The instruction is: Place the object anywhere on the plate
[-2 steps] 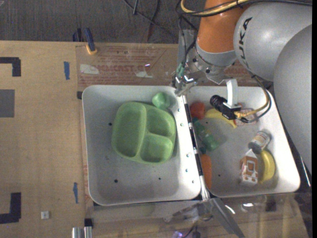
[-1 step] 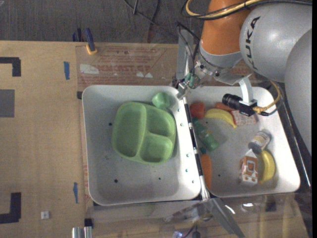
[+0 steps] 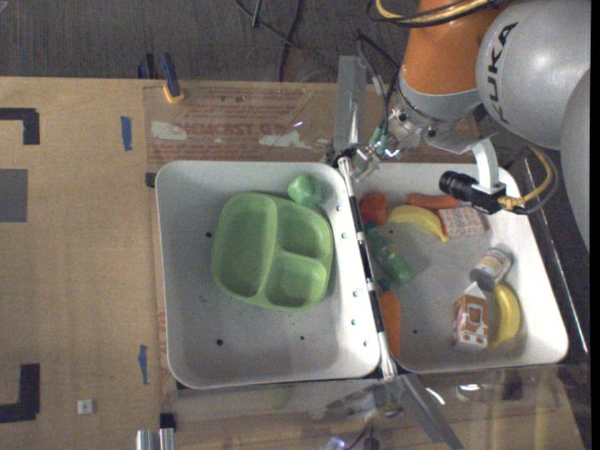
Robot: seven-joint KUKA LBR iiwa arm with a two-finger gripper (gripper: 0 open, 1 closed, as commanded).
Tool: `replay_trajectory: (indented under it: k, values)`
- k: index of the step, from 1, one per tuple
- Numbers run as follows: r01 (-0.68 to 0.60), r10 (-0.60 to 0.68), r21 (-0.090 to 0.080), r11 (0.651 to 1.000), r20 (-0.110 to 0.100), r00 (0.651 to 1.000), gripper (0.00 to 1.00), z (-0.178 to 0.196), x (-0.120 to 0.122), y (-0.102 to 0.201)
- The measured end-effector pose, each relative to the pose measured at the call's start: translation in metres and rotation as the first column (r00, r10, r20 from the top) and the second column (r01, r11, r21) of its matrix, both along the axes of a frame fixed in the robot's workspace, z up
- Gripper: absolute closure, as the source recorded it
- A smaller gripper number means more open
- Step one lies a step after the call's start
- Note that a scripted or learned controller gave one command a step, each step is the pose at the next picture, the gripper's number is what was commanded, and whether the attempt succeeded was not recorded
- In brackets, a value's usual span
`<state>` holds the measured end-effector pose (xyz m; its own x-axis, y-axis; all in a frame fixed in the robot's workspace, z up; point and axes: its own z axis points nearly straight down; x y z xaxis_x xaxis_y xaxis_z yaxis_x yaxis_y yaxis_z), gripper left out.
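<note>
Arm (image 3: 487, 54) overhead; gripper (image 3: 361, 162) state unreadable. Wooden bench (image 3: 75, 251); left bin (image 3: 187, 336) holds green plate (image 3: 272, 251), right bin (image 3: 544, 345) toy food.

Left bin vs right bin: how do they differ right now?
The left bin holds one green divided plate and a small green piece; the right bin holds many mixed toy foods. The gripper sits at the right bin's far corner, not over the left bin. Both are shallow and white.

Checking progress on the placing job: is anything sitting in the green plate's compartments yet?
Empty. The plate in the left bin shows bare green compartments; a small green object lies just off its upper rim.
</note>
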<state>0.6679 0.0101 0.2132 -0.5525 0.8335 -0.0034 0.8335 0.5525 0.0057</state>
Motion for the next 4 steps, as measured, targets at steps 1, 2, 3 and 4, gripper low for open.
replay_trajectory:
  k: [1, 2, 3, 4]
  values:
    - [0.044, -0.044, 0.0, 0.999, -0.005, 0.999, 1.0, -0.013, -0.005, 0.084]
    - [0.027, -0.027, 0.0, 1.0, -0.006, 1.0, 1.0, -0.028, -0.001, 0.04]
    - [-0.105, 0.105, 0.0, 0.994, -0.005, 0.994, 1.0, 0.023, -0.057, 0.04]
    - [-0.267, 0.267, -0.002, 0.964, 0.001, 0.964, 1.0, -0.011, -0.002, 0.004]
